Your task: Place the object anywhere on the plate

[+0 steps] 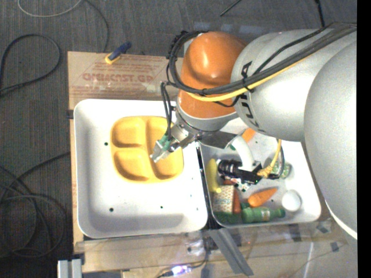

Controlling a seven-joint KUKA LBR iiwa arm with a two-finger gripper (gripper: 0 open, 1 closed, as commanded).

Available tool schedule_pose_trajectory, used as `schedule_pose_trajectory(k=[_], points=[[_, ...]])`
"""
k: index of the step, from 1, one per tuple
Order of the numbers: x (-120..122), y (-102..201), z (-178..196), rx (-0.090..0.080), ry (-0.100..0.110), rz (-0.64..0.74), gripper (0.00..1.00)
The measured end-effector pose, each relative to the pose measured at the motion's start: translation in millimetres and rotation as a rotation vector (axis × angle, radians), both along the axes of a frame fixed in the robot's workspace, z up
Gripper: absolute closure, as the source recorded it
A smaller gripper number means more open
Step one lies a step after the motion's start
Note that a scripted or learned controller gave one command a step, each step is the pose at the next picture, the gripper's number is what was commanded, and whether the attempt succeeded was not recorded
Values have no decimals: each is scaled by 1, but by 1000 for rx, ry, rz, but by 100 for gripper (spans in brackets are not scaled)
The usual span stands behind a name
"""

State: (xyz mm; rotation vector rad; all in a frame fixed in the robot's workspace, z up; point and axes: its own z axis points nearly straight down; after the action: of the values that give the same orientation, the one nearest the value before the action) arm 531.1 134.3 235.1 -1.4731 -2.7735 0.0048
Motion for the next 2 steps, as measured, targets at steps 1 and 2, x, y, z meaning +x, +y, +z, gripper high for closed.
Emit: schedule_pose_trajectory(k=[1, 2], points=[[-49, 52, -56, -1, 3, -147, 100], [-50, 52, -49, -2, 7, -147, 100]])
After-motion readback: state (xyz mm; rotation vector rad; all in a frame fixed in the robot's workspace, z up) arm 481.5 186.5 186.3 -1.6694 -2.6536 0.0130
